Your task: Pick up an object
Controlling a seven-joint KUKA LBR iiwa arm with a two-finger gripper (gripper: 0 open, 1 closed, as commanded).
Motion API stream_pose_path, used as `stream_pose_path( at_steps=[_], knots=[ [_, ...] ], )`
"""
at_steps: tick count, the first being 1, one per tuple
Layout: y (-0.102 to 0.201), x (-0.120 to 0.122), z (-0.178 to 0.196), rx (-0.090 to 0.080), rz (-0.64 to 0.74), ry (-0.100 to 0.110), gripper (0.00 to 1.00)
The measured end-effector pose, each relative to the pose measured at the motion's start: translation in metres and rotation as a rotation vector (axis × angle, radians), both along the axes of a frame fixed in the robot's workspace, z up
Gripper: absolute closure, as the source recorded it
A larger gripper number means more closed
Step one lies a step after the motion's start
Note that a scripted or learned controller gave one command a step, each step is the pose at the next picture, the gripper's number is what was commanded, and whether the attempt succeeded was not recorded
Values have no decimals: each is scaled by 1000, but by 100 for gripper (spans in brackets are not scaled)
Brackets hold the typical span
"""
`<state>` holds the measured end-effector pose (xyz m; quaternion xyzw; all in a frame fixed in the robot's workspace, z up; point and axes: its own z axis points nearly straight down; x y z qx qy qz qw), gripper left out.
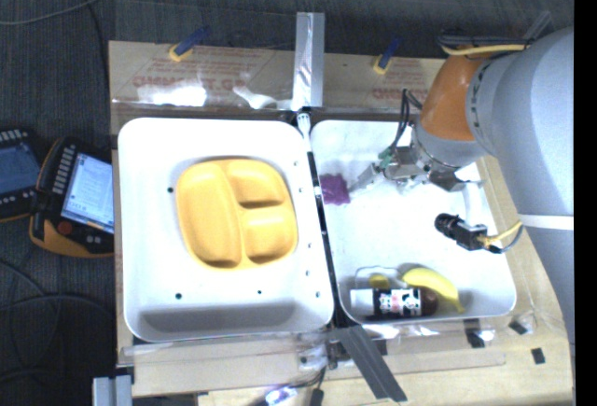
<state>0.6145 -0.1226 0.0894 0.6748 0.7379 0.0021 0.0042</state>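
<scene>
My gripper hangs low over the upper part of the right bin, under the orange band of the arm. A small purple object lies just to its left, against the bin's left wall. At the bin's front edge a yellow banana lies beside a dark bottle with a white label on its side. Nothing shows in the gripper's hold.
The left bin holds a yellow divided tray. A black cable plug dangles from the arm over the right bin. The grey arm covers the bin's right side. A handheld pendant lies on the floor at left.
</scene>
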Motion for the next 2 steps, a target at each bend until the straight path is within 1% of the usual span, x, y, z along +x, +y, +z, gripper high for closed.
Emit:
stream_pose_path(
  at_steps=[1, 2],
  knots=[
    [22, 57, -1, -2, 3, 1, 0],
    [21, 58, 12, -8, 5, -3, 100]
  ],
)
